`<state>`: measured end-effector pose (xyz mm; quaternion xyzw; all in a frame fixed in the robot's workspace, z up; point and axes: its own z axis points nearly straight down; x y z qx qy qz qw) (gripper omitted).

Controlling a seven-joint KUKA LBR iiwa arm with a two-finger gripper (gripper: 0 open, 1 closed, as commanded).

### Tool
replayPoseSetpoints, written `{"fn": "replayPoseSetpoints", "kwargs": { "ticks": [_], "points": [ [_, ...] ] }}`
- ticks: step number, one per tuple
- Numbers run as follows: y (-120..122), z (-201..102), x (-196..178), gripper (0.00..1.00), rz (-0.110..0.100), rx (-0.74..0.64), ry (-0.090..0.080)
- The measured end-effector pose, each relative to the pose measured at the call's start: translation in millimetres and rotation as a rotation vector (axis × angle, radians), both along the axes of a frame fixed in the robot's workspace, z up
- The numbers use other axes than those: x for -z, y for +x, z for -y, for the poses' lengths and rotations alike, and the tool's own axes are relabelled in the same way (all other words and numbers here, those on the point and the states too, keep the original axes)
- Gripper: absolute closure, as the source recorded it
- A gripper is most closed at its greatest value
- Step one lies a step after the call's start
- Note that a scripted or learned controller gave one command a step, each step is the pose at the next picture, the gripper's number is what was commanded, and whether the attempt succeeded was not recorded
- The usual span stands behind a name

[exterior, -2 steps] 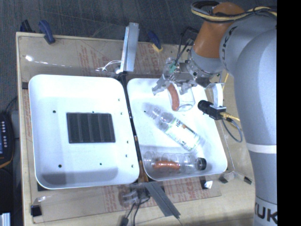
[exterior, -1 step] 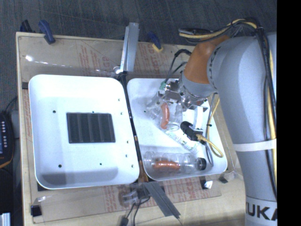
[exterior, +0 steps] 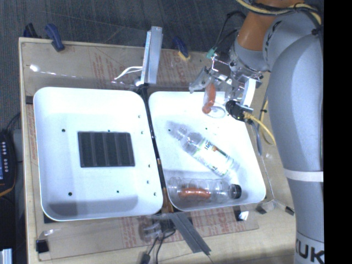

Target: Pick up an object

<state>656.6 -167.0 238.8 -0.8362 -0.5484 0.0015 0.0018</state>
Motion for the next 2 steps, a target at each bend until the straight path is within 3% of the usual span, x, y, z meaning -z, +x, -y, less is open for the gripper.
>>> {"fn": "replayPoseSetpoints", "kwargs": {
  "ticks": [1, 2],
  "points": [
    [-40.9, -30.5, 90.0, 0.0, -0.004, -0.071, 0.0],
    [-23.8, -15.2, 137.6, 0.0, -0.001, -0.223, 0.002]
  ]
}}
